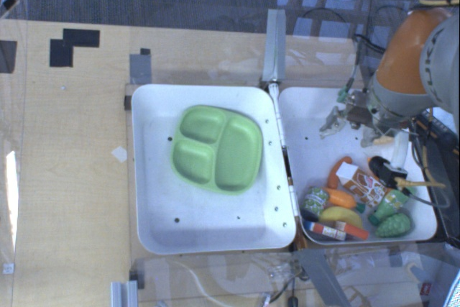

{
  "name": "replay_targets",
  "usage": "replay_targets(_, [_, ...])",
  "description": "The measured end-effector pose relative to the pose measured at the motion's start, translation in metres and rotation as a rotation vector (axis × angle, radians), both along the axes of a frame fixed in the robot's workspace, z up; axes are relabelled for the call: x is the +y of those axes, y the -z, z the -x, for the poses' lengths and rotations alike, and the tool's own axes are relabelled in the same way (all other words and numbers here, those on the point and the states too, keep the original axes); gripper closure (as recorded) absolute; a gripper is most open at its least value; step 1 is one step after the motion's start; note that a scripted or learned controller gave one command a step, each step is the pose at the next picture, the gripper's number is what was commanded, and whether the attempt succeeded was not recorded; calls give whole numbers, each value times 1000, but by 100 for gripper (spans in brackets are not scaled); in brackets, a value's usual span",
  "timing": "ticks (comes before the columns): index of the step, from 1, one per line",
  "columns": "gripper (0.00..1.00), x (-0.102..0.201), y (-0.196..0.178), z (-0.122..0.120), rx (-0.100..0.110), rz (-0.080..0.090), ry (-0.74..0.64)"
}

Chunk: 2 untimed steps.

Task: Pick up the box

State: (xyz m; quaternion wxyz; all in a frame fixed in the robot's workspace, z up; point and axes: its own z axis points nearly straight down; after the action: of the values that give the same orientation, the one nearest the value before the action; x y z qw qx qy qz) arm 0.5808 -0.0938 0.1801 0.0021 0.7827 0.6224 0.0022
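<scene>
Box: small white-and-orange printed cardboard box (361, 187), lying tilted in the right white bin (309, 108), toward its near right corner.
Neighbours: orange plastic carrot (339, 197) just beside its near left edge; yellow toy banana (342, 215) nearer the front wall; green knobbly toy vegetable (394, 225) by the corner.
Gripper: grey two-finger gripper (343, 118) over the bin's bare far half, apart from the box, carrying nothing visible; spread or pressed together, cannot tell.
Approach: probably travel toward the near right corner, line up across the box's narrower sides, descend straight.
Risk: the crowded toys could get pinched too, or could nudge the box askew.
</scene>
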Motion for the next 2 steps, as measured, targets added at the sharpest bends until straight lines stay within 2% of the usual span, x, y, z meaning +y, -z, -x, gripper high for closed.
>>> replay_targets(1, [0, -35, 91, 14, -6, 1, -17])
replay_targets(2, [0, -10, 92, -43, -5, 0, -78])
